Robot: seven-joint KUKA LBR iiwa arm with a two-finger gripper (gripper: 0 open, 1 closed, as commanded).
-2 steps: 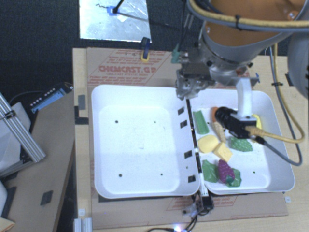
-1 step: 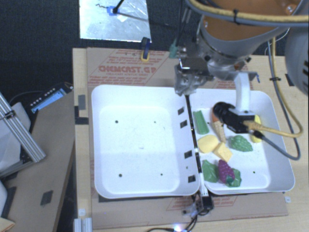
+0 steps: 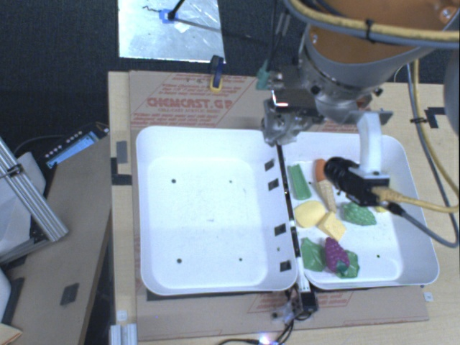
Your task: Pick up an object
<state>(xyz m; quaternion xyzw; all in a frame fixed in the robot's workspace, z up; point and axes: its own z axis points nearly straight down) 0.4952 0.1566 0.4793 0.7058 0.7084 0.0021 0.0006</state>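
Note:
The right bin (image 3: pixel 402 261) holds several toy foods near its left side: a green stick (image 3: pixel 298 180), an orange carrot piece (image 3: pixel 320 169), a tan cone (image 3: pixel 327 192), a yellow lemon (image 3: pixel 310 213), a yellow wedge (image 3: pixel 333 226), a green leaf (image 3: pixel 359 215), another green piece (image 3: pixel 310 253) and purple grapes (image 3: pixel 338 256). My gripper (image 3: pixel 282 129) hangs over the far end of the divider between the two bins, above and behind the green stick. Nothing shows between its tips.
The left bin (image 3: pixel 194 214) lies beside the right one on a cardboard sheet (image 3: pixel 187 103). A yellow and blue clamp (image 3: pixel 215 74) sits at the sheet's far edge. A silver panel (image 3: pixel 169 16) lies beyond it. An aluminium rail (image 3: pixel 25 192) stands at the left.

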